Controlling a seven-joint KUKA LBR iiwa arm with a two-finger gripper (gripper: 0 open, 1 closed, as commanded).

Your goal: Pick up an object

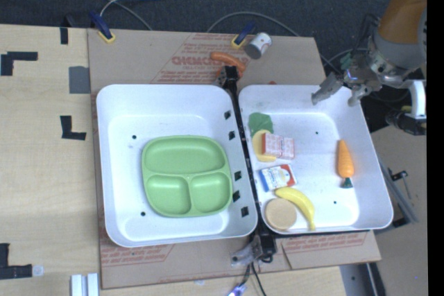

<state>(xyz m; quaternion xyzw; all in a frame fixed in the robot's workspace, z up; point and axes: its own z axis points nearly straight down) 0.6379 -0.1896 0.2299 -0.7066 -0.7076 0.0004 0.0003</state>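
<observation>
Nothing is picked up yet: the gripper [338, 89] hangs with its fingers spread and nothing between them at the far edge of the right bin [371, 149], while the carrot [345, 160] lies well below them and the banana [299, 204] farther beyond, both untouched.

Light wooden bench [41, 163] under a brown cardboard sheet [180, 62]. On the cardboard, two shallow white bins side by side: left bin [114, 149], right bin [368, 170]. Black tape marks [69, 127] on bare wood.
</observation>
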